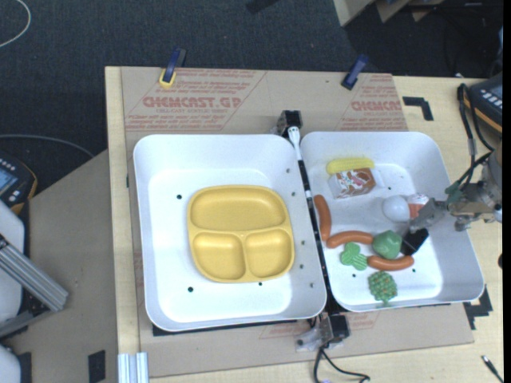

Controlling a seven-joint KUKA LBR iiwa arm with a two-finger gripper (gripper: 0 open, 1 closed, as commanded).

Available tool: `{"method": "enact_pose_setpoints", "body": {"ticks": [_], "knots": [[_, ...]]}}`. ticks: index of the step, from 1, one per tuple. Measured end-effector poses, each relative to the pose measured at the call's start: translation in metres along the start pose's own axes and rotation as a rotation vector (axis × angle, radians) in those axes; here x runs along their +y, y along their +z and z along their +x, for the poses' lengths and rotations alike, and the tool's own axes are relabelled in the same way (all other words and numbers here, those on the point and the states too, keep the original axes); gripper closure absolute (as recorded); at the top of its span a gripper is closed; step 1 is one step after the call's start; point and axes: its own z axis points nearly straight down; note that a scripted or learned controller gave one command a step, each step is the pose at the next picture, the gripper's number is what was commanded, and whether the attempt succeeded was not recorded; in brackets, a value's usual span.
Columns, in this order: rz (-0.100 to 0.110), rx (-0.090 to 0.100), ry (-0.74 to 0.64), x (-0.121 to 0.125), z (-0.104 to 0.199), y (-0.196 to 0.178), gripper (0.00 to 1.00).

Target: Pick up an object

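I'm reaching in from three o'clock, low over the right bin point(447, 158), and my gripper point(421, 228) sits near the bin's middle right. How wide I'm set, I cannot tell from up here; the tip is a dark blur, and I can't say anything sits in it.

Right at my tip there's a cluster. A white ball point(395, 208) lies at about ten o'clock from me, just beside, with a small orange piece point(417, 209) at twelve, close against my wrist. A green pepper-like lump point(387, 243) sits at eight o'clock, touching or nearly touching my tip.

Below that, an orange sausage point(390, 262) runs along at seven o'clock. Another sausage point(350, 238) lies out at nine, and a third point(322, 216) stands along the bin's left wall. A small green piece point(353, 255) is beside them, and a bumpy green one point(382, 286) sits at six o'clock of the bin.

Up at twelve, a yellow corn cob point(350, 164) rests above a red and white packet point(352, 183).

Over in the left bin point(160, 214), a yellow divided tray point(239, 232) lies dead centre.
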Motion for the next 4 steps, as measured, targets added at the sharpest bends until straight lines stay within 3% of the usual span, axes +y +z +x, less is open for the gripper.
{"method": "enact_pose_setpoints", "body": {"ticks": [1, 2, 3, 4], "knots": [[-0.013, -0.004, -0.004, 0.003, 0.000, -0.006, 0.00], [-0.008, -0.001, -0.004, 0.008, -0.001, 0.037, 0.00], [-0.032, -0.013, -0.003, 0.011, -0.002, 0.076, 0.00], [-0.010, -0.003, -0.004, 0.011, -0.002, 0.108, 0.00]]}}
